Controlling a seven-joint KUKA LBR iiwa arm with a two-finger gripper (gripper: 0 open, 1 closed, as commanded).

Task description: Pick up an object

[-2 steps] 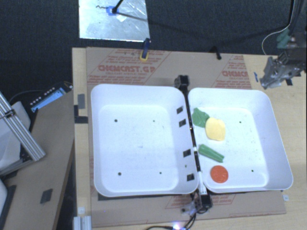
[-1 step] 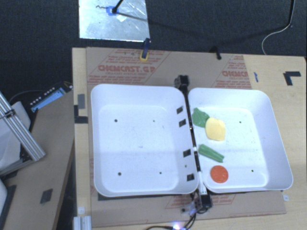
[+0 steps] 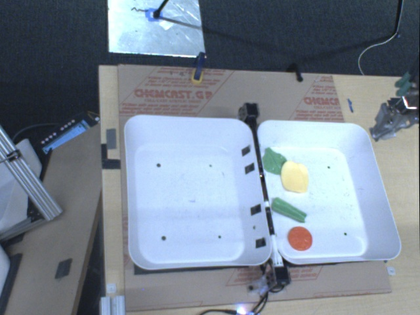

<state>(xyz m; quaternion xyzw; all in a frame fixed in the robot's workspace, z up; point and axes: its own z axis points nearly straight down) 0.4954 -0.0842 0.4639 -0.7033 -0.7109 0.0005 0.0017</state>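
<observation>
The right bin holds several small objects near its left wall. A green leaf-like piece lies at the back, touching a yellow rounded piece. A long green pod-like piece lies below them, and a flat red-orange disc sits near the front. My gripper is at the far right edge of the camera view, outside the right bin and beyond its back right corner, well away from all the objects.
The left bin sits beside the right one, joined along a black clipped seam. Both rest on a cardboard sheet. A foil square lies on the dark floor behind the bench.
</observation>
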